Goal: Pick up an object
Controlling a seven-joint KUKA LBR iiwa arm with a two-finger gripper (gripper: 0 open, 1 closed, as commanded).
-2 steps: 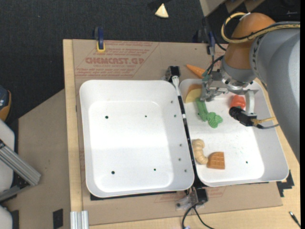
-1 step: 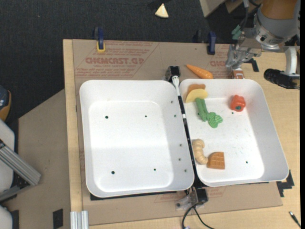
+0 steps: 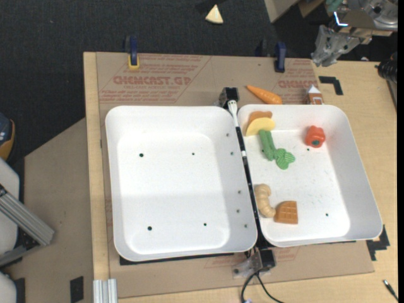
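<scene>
camera view: pincer [image 3: 327, 50] hangs at 1 o'clock, grip state unclear; tomato [image 3: 315, 136] and other toys unpicked.

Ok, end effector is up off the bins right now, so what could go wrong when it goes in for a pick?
1. The yellow piece, orange-brown piece and green vegetable crowd together by the right bin's inner wall; a grasp there may catch two or hit the wall.
2. The beige piece and waffle-like piece lie nearly touching.
3. The carrot lies outside the bins, beyond the rim.
The end effector hangs past the far right corner.
</scene>
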